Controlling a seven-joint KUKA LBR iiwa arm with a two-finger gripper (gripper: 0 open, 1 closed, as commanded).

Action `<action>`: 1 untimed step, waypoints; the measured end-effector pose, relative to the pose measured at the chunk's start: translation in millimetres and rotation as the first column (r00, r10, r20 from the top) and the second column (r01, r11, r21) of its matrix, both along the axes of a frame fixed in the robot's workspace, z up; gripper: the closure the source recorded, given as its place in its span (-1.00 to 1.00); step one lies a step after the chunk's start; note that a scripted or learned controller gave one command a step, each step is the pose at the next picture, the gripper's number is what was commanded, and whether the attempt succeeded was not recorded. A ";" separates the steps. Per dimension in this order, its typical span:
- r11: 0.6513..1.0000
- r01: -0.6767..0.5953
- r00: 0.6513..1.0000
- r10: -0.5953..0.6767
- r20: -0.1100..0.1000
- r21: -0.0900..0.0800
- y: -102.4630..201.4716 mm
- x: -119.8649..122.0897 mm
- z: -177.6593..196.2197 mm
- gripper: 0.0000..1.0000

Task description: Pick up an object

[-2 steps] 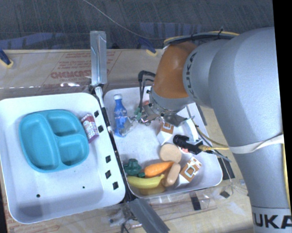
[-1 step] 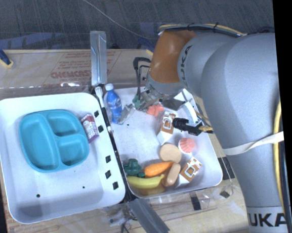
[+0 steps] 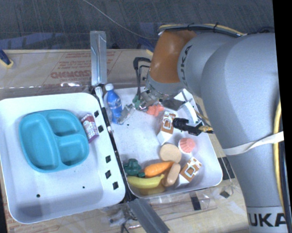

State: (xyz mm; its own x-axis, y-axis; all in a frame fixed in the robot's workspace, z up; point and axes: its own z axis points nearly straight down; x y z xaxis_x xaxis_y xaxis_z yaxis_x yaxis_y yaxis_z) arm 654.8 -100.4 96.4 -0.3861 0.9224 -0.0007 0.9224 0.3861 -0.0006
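Grey arm (image 3: 235, 90) reached from the right into the right bin (image 3: 137, 134), pincer (image 3: 140, 101) low near the blue water bottle (image 3: 114, 104) at the far rim; grip state impossible to tell. Heaped at the near end: banana (image 3: 144, 181), carrot (image 3: 158, 168), green toy (image 3: 132, 167). Sat in the left bin (image 3: 21, 200): blue divided tray (image 3: 54, 139), small can (image 3: 89, 127).
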 end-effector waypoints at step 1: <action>0.937 -0.350 0.937 0.350 0.007 -0.002 53.0 3.9 99.9 -1.00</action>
State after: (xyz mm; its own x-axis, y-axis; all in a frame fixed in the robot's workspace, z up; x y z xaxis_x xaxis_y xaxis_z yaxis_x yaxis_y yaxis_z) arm 658.6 -47.4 196.3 -0.6848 0.7287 -0.0054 0.7287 0.6848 0.0049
